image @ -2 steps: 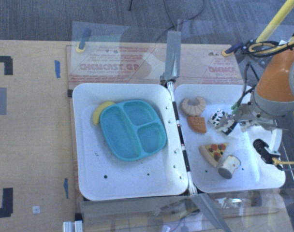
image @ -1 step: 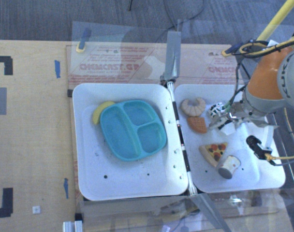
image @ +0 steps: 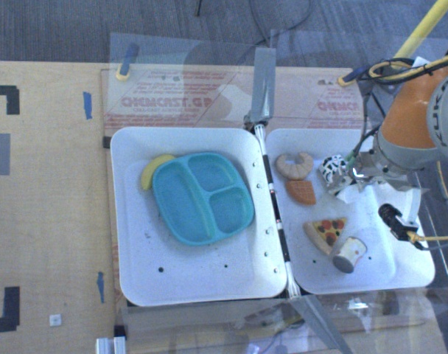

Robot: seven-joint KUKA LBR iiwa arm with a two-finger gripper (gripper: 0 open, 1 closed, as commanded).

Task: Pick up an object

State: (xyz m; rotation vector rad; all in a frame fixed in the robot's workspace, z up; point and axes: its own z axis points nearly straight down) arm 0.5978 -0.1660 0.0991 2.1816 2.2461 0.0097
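Observation:
The right bin (image: 408,268) holds several small objects. A tan bagel (image: 294,165) lies at its back left, with an orange wedge (image: 302,192) just in front of it. A pizza slice (image: 326,233) and a grey-and-white cup (image: 348,254) on its side lie toward the front. A black-and-white spotted object (image: 331,169) sits at the back, right beside my gripper (image: 351,179) on its left. The gripper hangs low over the middle of the right bin. Whether the spotted object is touched cannot be made out.
The left bin (image: 135,271) holds a blue divided plate (image: 202,198) with a yellow banana (image: 150,169) poking out from under its back left edge. A metal divider (image: 262,94) runs between the bins at the back.

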